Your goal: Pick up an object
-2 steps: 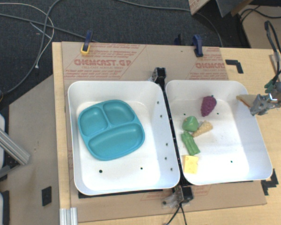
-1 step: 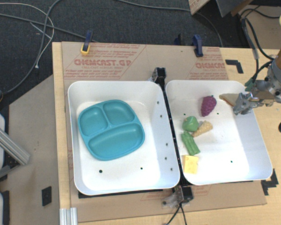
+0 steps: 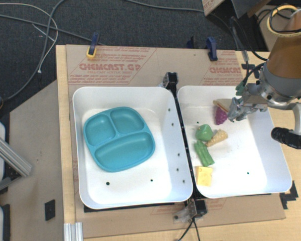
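camera view looks down on two white bins, and the action is all in the right bin (image 3: 261, 179). the arm (image 3: 286, 59), grey with its orange band, comes in over that bin's far right corner, and the gripper (image 3: 234, 115) hangs low just inside the bin's far wall. right beside the gripper tip, on the side nearer the divider, sits a small purple object (image 3: 220, 116), touching or nearly touching it; whether it is between the fingers or just next to them, i cannot tell. whether those fingers are spread or closed is equally unclear, the wrist body covers them. just behind the purple object, toward the bin's far wall, a tan wedge (image 3: 221, 104) peeks out. nearer the middle of the right bin there is a round green piece (image 3: 204, 132) with a pale tan cone-shaped piece (image 3: 217, 137) touching its right side. just in front of those lies a long green piece (image 3: 204, 153), and in front of that, near the bin's left wall, a yellow block (image 3: 204, 175). across the divider from the right bin, the left bin (image 3: 90, 185) carries a teal divided plate (image 3: 120, 138), lying flat.
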`<state>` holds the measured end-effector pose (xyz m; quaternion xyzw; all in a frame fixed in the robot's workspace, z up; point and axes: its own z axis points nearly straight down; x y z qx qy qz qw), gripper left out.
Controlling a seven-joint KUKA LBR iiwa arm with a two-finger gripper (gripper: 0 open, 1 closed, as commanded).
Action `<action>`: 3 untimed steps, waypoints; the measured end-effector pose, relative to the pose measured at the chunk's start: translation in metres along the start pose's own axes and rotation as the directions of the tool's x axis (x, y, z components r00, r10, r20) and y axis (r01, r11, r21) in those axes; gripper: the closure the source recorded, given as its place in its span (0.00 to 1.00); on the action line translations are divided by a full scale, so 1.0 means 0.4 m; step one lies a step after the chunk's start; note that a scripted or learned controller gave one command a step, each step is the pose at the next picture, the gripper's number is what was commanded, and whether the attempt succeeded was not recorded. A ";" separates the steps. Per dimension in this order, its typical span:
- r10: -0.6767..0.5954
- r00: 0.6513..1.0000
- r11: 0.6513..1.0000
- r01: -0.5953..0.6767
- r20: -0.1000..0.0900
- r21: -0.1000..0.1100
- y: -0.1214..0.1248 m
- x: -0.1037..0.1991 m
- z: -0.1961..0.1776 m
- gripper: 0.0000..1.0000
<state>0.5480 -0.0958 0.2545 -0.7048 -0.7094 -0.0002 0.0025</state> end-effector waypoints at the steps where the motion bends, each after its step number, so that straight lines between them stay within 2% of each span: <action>1: 0.001 1.000 1.000 -0.001 0.001 0.000 0.036 0.127 0.037 1.00; 2: 0.000 1.000 1.000 0.000 0.002 -0.004 0.043 0.259 0.024 1.00; 3: 0.001 1.000 1.000 -0.001 0.002 -0.004 0.089 0.376 0.047 1.00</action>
